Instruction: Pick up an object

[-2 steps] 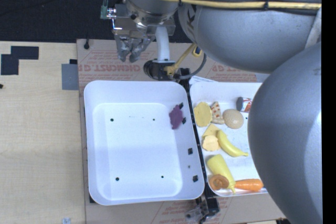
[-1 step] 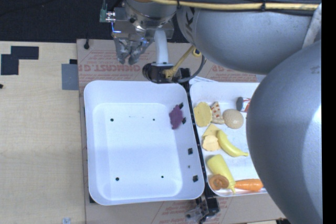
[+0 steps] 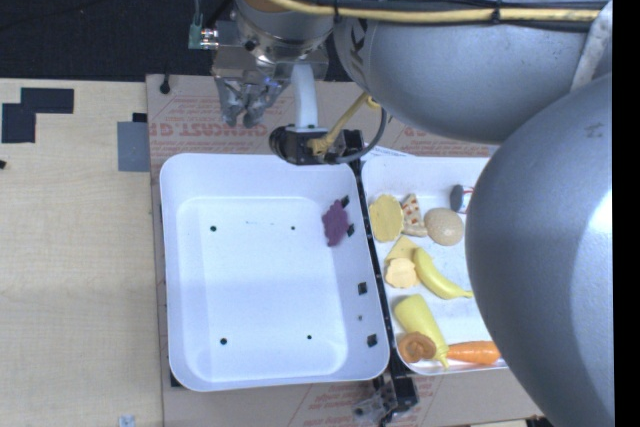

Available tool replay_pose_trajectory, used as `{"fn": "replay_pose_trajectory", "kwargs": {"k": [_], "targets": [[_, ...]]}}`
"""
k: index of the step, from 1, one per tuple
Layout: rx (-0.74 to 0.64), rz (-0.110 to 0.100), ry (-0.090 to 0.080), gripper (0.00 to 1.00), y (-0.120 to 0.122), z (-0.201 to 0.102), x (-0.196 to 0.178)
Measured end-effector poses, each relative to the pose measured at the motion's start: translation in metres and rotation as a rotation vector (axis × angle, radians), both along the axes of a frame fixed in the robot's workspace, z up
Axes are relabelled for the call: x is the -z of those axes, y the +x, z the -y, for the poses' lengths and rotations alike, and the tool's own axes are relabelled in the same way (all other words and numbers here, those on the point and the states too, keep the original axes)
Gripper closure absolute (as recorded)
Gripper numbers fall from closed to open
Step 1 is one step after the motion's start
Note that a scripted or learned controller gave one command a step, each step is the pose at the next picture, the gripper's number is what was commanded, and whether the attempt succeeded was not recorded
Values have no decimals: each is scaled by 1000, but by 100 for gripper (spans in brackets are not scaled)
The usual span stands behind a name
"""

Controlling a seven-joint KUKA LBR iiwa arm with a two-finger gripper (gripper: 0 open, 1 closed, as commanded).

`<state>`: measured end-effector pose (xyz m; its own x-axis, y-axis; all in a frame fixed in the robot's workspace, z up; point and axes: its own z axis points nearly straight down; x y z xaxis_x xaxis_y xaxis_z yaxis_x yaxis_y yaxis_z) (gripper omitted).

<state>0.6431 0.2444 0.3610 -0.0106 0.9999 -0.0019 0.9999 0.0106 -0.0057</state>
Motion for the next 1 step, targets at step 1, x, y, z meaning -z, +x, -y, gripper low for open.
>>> {"fn": "replay_pose_trajectory", "kwargs": {"k": [1], "targets": [[-1, 0, 0, 100, 0, 0, 11]]}}
